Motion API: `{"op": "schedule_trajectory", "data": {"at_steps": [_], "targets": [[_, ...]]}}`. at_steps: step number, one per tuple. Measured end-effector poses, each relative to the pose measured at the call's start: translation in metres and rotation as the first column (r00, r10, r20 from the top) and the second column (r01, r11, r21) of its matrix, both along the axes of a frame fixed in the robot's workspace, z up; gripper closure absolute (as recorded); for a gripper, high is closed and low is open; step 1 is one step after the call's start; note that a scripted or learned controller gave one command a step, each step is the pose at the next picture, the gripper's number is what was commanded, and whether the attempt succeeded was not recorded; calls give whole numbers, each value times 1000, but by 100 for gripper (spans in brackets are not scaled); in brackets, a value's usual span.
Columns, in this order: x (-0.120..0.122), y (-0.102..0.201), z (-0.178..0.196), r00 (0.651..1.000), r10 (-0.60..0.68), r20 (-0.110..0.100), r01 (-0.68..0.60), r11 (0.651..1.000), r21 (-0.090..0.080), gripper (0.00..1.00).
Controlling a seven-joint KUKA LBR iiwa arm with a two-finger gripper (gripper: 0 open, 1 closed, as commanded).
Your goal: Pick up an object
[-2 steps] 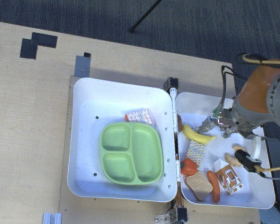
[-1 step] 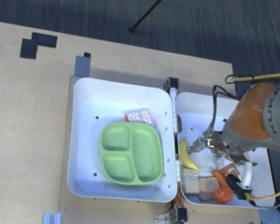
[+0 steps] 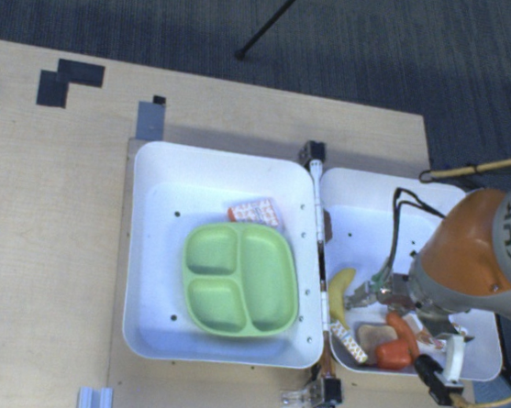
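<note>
Two shallow white plastic bins with rounded corners are seen side by side on a pale wooden bench [image 3: 38, 246]. In the left bin [image 3: 155, 232] a glossy light-green tray [image 3: 241, 280] with three moulded compartments lies flat, and a small red-and-white printed packet [image 3: 255, 211] rests just beyond its far edge. In the right bin [image 3: 364, 221] several things are crowded toward the near edge: a curved yellow banana [image 3: 341, 290] by the shared wall, a small flat patterned strip [image 3: 349, 342], a dull brownish rounded lump [image 3: 370, 336] and smooth orange-red pieces [image 3: 393, 354]. The grey arm with its orange band [image 3: 467, 248] is lowered over this cluster. The hand [image 3: 400, 309] is seen just above the objects; whether it is wide, narrow or holding anything cannot be told.
</note>
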State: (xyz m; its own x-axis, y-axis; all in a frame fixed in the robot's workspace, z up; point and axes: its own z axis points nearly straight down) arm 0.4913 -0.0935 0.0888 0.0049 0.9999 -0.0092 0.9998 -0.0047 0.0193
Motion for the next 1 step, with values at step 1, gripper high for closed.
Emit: {"op": "schedule_trajectory", "data": {"at_steps": [1], "targets": [[2, 2, 10, 1000, 3, 1, -3, 1000, 4, 100]]}}
